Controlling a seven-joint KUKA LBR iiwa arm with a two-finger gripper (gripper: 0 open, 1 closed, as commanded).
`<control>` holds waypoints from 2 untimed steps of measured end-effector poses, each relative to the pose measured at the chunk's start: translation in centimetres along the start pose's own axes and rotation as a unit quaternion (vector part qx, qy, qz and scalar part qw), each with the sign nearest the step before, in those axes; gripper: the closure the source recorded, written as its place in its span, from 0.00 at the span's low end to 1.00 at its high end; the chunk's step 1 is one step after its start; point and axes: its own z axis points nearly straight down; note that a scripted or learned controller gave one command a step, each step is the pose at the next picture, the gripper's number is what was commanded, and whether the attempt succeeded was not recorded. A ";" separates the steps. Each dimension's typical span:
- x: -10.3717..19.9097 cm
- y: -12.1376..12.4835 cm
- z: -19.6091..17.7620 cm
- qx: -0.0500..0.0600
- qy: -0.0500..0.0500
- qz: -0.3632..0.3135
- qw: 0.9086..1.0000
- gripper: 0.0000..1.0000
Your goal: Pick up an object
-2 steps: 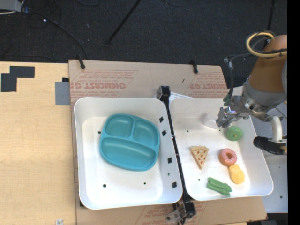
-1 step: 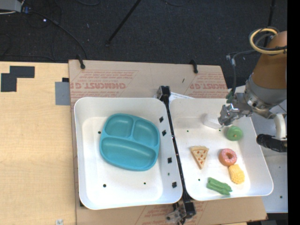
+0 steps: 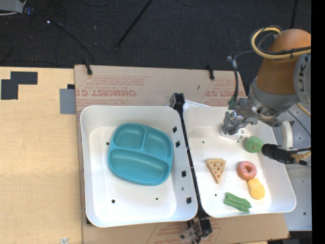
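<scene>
Lying just right of jaws [image 3: 232,128]: green ball [image 3: 253,145].

Arm reaches in from the right; claw [image 3: 232,128] points down, seemingly unladen.

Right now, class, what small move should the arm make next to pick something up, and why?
Probably shift the hand a little toward the green ball and lower it: the hand sits just beside the ball in the right bin, with nothing visible between its fingers.
</scene>
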 end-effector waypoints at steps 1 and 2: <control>5.5 0.3 -0.7 0.000 0.000 -0.001 1.000 1.00; 10.2 0.4 -1.0 0.000 0.000 -0.001 1.000 1.00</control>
